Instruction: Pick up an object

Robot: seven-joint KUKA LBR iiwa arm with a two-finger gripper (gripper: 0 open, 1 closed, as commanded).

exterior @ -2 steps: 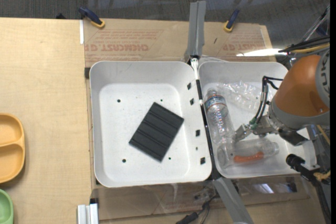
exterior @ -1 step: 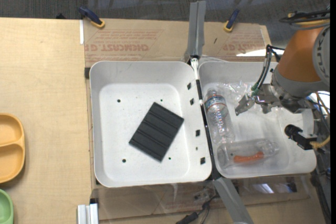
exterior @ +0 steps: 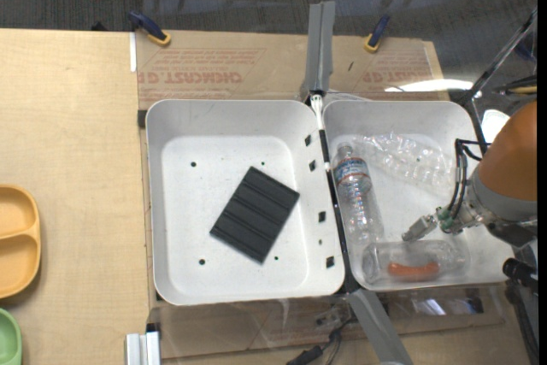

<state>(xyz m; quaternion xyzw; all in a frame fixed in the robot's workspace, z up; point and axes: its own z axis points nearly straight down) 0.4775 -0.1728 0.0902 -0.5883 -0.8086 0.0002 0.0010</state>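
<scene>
Lower right of frame: the gripper (exterior: 425,227) hangs in the right bin (exterior: 402,111) above a clear jar (exterior: 414,261), beside a bottle (exterior: 356,193); finger state cannot be told. Black pad (exterior: 255,214) lies in left bin (exterior: 171,184).

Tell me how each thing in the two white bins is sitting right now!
Black ridged pad: flat, tilted, in the left bin.
Water bottle: on its side, right bin.
Clear container: on its side, something orange inside.
Crumpled plastic: loose, back of the right bin.
End effector: low over the right bin.
</scene>
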